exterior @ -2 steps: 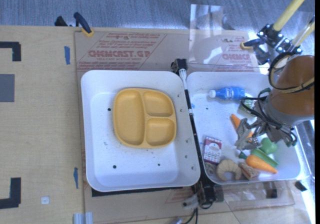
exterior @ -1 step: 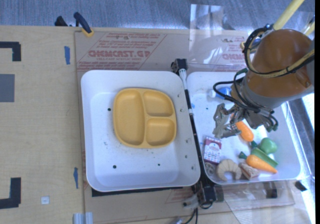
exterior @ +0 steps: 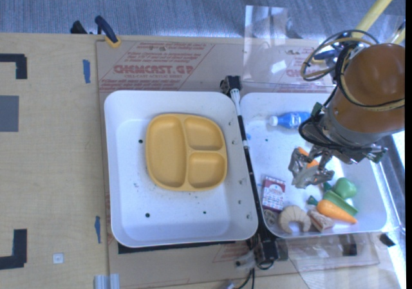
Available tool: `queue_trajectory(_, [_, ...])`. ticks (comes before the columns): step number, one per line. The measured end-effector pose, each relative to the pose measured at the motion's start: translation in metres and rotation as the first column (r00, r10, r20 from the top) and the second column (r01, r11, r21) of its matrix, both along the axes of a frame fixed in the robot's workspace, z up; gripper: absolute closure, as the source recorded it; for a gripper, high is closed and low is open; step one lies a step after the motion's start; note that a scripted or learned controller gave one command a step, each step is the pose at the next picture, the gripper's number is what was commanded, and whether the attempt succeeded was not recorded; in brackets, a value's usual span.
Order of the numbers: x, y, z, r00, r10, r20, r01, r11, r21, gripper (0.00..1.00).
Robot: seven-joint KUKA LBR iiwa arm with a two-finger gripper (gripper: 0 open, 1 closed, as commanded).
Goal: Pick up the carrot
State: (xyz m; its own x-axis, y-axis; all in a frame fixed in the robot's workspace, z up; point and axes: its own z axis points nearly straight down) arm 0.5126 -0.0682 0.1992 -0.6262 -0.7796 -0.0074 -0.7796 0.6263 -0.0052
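The gripper hangs low over the right bin, and whether it is parted or closed cannot be told from this slanted look down — a small orange bit shows by it, but nothing can be made out as held. The carrot lies just below and a little right of the gripper, near the bin's front edge, touching a green vegetable and close to a croissant; that crowding probably calls for a careful descent. Left of the gripper sits a small red carton, above it a water bottle, and well to the left the other bin holds a yellow divided plate.
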Motion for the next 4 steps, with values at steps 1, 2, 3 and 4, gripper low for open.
queue_trajectory(1, [-0.007, -0.079, -0.06, 0.996, 0.088, -0.011, -0.088, 0.996, 0.0, 1.0])
queue_trajectory(2, [0.001, -0.04, -0.103, 0.999, 0.045, 0.002, -0.045, 0.999, -0.001, 1.0])
queue_trajectory(3, [0.03, 0.04, -0.009, 0.997, 0.081, 0.009, -0.081, 0.997, 0.002, 1.0])
queue_trajectory(4, [0.013, -0.037, 0.074, 0.895, 0.447, 0.002, -0.447, 0.895, -0.008, 1.0])
